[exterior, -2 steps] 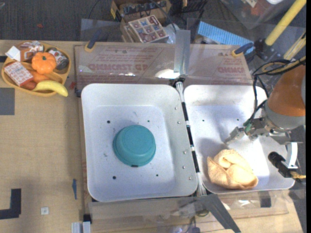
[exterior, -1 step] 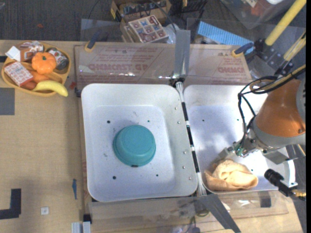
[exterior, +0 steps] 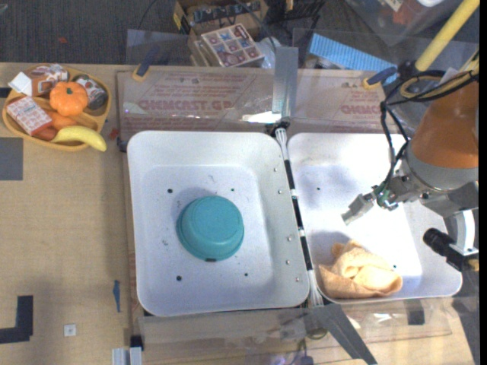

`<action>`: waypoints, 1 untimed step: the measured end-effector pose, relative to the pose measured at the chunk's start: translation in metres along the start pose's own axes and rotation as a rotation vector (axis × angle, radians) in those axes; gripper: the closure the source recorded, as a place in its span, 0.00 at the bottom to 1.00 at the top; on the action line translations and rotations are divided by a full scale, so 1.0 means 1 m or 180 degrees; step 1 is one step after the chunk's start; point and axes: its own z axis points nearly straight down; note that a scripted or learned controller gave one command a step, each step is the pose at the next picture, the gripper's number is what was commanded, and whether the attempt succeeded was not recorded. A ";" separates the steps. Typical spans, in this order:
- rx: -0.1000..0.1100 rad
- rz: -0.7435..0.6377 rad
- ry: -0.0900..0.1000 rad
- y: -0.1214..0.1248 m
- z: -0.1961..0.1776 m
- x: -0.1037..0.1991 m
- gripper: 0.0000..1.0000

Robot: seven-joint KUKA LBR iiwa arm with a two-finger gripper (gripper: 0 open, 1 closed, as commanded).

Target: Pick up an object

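Now | my gripper [exterior: 358, 210] hangs over the right bin [exterior: 434, 276], width: cannot tell | cloth [exterior: 359, 271] lies at bin's near edge, just below me | risk: limp cloth by the wall, pinch could slip.

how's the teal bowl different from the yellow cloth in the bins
The teal bowl is a rigid round dish lying upside down near the middle of the left bin; the yellow cloth is a soft crumpled heap against the near edge of the right bin. The bowl sits far from the gripper, while the cloth lies just below it in the view. Neither is held.
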 end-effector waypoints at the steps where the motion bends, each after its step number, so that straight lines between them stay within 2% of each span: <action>1: 0.0003 0.1007 -0.0002 0.034 -0.073 -0.005 0.00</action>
